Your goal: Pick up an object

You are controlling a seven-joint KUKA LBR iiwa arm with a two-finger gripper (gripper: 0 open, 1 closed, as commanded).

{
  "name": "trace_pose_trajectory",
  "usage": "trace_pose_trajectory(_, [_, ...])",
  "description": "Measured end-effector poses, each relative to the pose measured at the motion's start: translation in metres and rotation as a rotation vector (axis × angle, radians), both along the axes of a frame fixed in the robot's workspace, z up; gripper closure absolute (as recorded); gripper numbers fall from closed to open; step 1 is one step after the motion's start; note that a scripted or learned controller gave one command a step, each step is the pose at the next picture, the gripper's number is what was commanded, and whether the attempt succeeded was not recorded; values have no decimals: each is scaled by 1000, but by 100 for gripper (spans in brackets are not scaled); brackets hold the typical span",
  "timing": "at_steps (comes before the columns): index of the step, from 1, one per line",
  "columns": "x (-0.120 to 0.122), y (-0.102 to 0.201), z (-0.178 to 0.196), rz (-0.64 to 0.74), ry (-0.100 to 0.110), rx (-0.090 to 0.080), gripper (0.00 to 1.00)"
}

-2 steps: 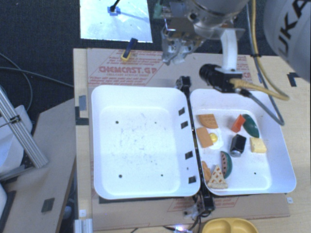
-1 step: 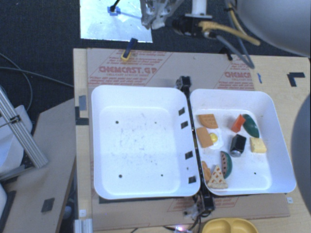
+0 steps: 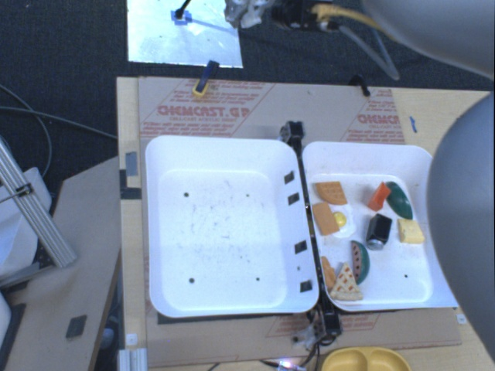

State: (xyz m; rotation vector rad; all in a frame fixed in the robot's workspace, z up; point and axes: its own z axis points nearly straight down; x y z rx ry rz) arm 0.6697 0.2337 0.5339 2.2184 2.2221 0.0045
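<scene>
The right bin [image 3: 414, 284] holds several toy food pieces. Among them are a tan cracker [image 3: 330, 192], an orange bread slice [image 3: 325, 220], a red-orange piece [image 3: 377, 196], a green piece [image 3: 400, 201], a black can [image 3: 378, 230], a yellow block [image 3: 410, 231], a watermelon slice [image 3: 360, 260] and a pizza wedge [image 3: 346, 286]. My gripper [image 3: 247, 5] hangs high at the top of the view, beyond the far edge of the bench and well away from both bins. It looks blurred, and I see nothing in it.
The left bin [image 3: 224, 149] adjoins the right one along black clips [image 3: 298, 199]. The grey arm [image 3: 464, 207] bulks over the right side. A metal plate [image 3: 155, 29] lies behind the bench, and a yellow dish [image 3: 367, 359] sits at the front edge.
</scene>
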Motion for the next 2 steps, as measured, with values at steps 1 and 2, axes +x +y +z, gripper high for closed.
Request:
trace_pose_trajectory(1, [-22, 0, 1, 3, 2, -1, 100])
trace_pose_trajectory(2, [-1, 0, -140, -2, 13, -4, 100])
